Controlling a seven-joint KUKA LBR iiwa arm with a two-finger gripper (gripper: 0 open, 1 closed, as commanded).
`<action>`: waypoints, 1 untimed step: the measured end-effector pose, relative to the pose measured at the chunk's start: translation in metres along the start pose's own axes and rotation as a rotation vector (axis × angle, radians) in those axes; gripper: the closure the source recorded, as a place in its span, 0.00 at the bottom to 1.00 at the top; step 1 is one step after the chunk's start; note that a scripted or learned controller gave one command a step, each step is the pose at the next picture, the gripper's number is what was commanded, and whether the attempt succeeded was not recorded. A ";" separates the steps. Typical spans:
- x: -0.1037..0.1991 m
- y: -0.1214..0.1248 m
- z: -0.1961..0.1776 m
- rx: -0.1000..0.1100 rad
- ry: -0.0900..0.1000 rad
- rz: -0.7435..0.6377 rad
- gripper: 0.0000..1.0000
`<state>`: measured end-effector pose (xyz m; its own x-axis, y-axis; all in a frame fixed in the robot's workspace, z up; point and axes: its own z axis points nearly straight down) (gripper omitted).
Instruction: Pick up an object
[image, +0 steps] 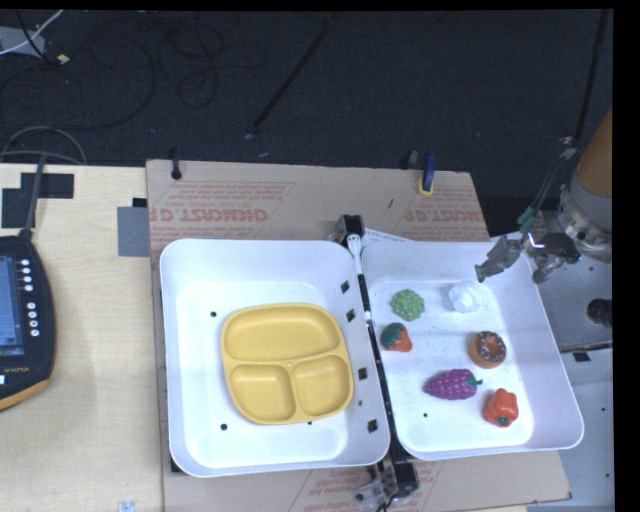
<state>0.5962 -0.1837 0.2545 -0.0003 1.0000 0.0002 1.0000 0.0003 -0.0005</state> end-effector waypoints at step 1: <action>0.001 -0.058 0.097 0.015 0.005 0.001 0.00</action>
